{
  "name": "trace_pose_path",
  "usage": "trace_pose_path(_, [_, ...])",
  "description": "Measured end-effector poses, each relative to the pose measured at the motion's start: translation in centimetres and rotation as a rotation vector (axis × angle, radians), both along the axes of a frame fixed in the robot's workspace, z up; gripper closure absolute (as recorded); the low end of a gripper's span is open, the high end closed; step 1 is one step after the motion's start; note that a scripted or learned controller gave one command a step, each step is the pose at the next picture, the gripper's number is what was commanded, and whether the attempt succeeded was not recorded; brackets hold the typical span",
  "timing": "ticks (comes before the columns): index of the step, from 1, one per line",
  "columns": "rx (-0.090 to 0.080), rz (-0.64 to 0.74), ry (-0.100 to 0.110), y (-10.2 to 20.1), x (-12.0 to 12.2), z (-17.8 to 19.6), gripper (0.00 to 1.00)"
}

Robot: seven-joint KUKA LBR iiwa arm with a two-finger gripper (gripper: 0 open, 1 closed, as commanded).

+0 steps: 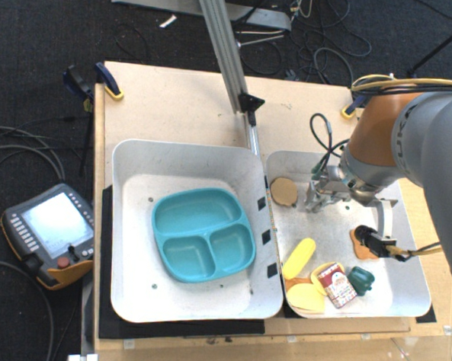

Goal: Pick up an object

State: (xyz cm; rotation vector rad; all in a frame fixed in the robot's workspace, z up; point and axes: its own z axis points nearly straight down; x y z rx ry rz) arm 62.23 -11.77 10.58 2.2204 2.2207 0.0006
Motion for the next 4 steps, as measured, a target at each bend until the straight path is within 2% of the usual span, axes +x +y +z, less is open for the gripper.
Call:
trace_pose_path(2, [0.0, 0.003, -0.005, 0.6, 0.6, 9.0, 1.0])
trace_pose_path(3, [-0.002, 0.003, -0.007, -0.3, 1.0, 14.9, 1.0])
trace_pose_path(4, [0.002, 0.006, 0.003, 4.1, -0.3, 14.1, 1.0])
